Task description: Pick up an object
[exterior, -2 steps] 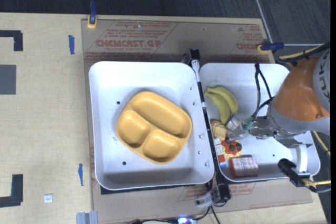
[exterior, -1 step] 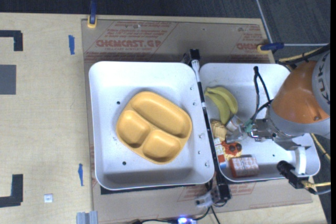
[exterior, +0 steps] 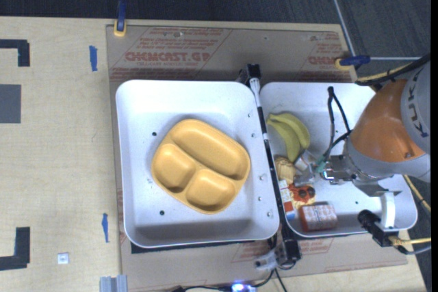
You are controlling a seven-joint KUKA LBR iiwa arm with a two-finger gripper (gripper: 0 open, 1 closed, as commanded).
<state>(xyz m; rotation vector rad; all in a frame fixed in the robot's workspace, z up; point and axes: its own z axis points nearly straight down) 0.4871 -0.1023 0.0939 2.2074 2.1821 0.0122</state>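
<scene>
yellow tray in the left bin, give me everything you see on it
The yellow tray is a glossy, plastic-looking dish with rounded corners and three raised sections: one long one along its far side and two smaller ones nearer the camera. It looks to be lying upside down, rotated at a slant, about mid-floor in the left bin. It rests on the bin floor; nothing else touches it.

Two bins sit side by side on the desk [exterior: 55,181], toward its right edge. The left bin [exterior: 137,102] holds a three-compartment tray [exterior: 200,165] lying at a slant near its middle. In the right bin [exterior: 369,96], bananas [exterior: 291,134] lie against its left wall, with a small box [exterior: 318,216] near its front edge and small packets [exterior: 291,182] between them. The arm [exterior: 390,130] reaches over the right bin's right half.
</scene>
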